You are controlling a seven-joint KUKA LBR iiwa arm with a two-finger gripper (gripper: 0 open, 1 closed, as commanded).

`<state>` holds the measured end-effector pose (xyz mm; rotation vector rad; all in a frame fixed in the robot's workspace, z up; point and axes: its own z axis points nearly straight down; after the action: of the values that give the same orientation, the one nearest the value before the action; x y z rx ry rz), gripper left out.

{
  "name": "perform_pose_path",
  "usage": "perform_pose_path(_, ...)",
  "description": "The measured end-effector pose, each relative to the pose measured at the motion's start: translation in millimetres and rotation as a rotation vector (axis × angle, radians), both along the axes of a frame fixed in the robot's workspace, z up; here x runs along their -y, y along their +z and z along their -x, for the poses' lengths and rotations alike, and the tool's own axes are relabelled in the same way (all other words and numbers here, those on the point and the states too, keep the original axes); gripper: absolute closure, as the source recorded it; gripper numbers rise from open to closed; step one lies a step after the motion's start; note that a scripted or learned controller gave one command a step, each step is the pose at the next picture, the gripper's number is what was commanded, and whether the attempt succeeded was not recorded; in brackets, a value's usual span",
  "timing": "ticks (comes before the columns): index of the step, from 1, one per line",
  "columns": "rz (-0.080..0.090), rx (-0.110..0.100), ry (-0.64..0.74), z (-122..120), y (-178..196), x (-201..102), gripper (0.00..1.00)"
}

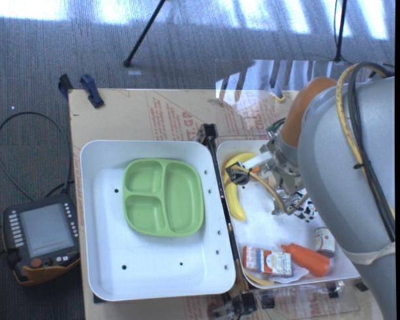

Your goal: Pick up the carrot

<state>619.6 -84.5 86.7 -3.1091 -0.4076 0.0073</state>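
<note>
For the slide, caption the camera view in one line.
KUKA arm's gripper hovers over the banana in the right bin; the carrot lies near the front, green tray in the left bin.

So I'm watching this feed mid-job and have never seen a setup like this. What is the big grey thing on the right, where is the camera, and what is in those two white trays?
The big grey shape is a robot arm, reaching in from the right. The one camera is fixed above the bench, looking down at a slant. The arm's end effector hangs low over the right bin, beside a banana; whether it grips anything cannot be told from here. The carrot it should pick up lies at that bin's near edge, apart from the end effector, beside a small carton. The left bin holds a green divided plate. The box with a screen on the floor at left looks like the arm's handheld controller.
</note>
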Motion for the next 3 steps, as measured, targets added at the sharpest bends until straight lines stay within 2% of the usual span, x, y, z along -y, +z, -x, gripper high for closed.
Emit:
perform_pose_path(1, -0.001, -0.006, -0.059, 5.6, -0.7, -1.3, 0.0)
perform_pose_path(2, 0.001, -0.019, -0.013, -14.2, -0.3, -4.1, 0.0)
perform_pose_path(3, -0.001, -0.003, -0.029, 17.9, -0.4, -5.6, 0.0)
